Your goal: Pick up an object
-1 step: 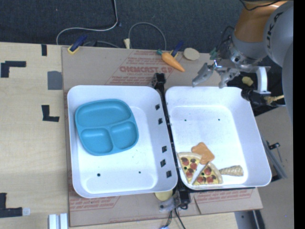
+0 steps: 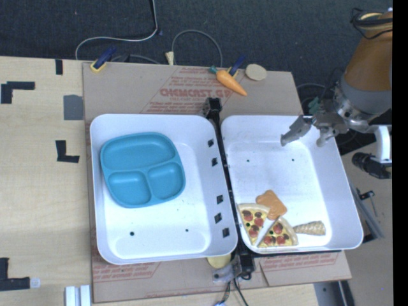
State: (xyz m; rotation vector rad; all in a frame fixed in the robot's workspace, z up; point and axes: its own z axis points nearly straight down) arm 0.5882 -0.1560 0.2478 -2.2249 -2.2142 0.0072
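Gripper [image 2: 308, 132] sits at the upper right of the frame, over the back edge of the right bin [image 2: 331, 177]. Its two fingers are spread apart with nothing between them. Released, no grasp.

Pick candidates are all bunched at the lower edge of the right bin: two pizza slices [image 2: 254, 220] [image 2: 280, 236], one orange cookie-like piece [image 2: 272, 202] and one pale cone-shaped piece [image 2: 310, 227]. They are well apart from the gripper.

Risks as I see them:
- The cookie and both pizza slices touch or overlap. The fingers could land on two at once, or nudge one and grab none.
- All these items look flat and low, so the fingers may close above them or scrape the bin floor.
- The cluster is close to the front wall, so a finger could clip the rim.

Other counts: two bins, one blue divided plate [image 2: 143, 169] in the left bin [image 2: 115, 234], one toy carrot [image 2: 230, 82] and one tan disc [image 2: 255, 72] on the cardboard behind the bins.
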